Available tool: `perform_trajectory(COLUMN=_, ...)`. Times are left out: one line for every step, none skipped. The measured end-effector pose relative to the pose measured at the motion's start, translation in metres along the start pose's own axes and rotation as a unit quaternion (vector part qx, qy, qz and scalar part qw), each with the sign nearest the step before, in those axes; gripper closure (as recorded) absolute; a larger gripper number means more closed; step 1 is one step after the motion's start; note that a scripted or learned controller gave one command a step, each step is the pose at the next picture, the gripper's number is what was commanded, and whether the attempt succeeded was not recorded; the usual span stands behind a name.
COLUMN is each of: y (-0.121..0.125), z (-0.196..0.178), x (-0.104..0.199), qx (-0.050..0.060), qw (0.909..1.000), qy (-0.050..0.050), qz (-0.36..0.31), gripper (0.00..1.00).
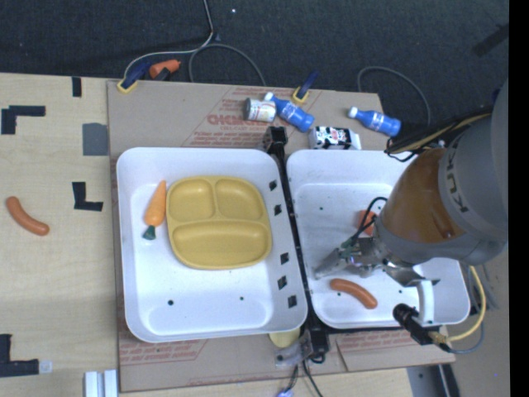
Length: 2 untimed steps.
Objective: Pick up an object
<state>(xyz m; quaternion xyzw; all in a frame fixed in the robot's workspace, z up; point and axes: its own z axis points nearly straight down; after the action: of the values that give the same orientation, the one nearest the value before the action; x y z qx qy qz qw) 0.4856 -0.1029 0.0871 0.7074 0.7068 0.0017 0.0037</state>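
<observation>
Now the tool (335,259) hangs low in the right bin (331,172), just above a toy sausage (354,293). Whether it is clenched or released I cannot tell; the approach step looks underway, and next it needs to settle squarely over that sausage.

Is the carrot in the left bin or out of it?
In: the carrot lies on the left bin floor beside the yellow plate.

- The grey arm with orange band (446,205) is cut off by the right edge and covers much of the right shallow white bin (331,180)
- The two-finger gripper (343,259) is too dark and small to tell how its fingers stand
- A small orange-red object (364,218) shows only partly beside the wrist; its kind cannot be told
- The pale yellow round item (283,336) is mostly hidden under the left white bin (132,222)
- Labels on the small blue-and-white bottles (291,112) are illegible
</observation>
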Motion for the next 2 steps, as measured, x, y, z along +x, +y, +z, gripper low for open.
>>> perform_trajectory(y=0.052, z=-0.036, x=-0.062, qx=0.001, qw=1.0000, qy=-0.001, qz=0.000, gripper=0.00)
perform_trajectory(y=0.121, z=0.004, x=-0.056, qx=0.003, qw=1.0000, qy=0.001, qz=-0.002, gripper=0.00)
